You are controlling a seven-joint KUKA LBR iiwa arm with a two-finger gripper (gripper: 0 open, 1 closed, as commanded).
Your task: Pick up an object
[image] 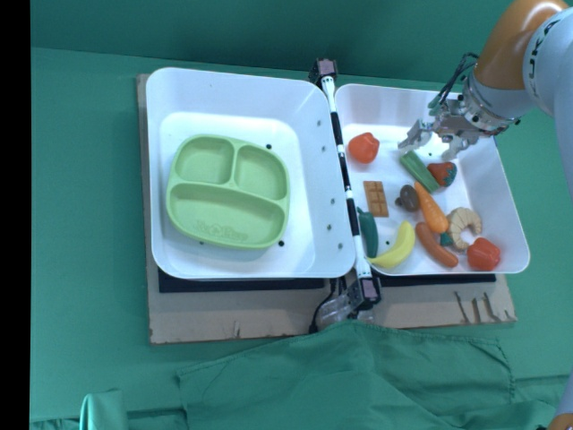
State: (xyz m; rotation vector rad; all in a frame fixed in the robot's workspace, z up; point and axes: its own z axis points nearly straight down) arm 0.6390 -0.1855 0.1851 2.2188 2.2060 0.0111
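Observation:
The right bin (501, 186) holds several toy foods: a red tomato (363, 147), a green vegetable piece (418, 170), a red piece with a green top (442, 174), a carrot (431, 208), a brown waffle (377, 198), a banana (395, 247), a sausage (435, 245), a tan croissant (463, 225) and a red pepper (483, 253). My gripper (433, 141) hovers over the bin's far right part, just above the green piece and the red piece. Its fingers are spread open with nothing between them.
The left bin (179, 92) holds a light green divided plate (229, 190). A black-and-white divider bar (340, 150) runs between the bins. A dark green pepper (367, 231) lies by the right bin's left wall. Green cloth (358, 374) is bunched in front of the bench.

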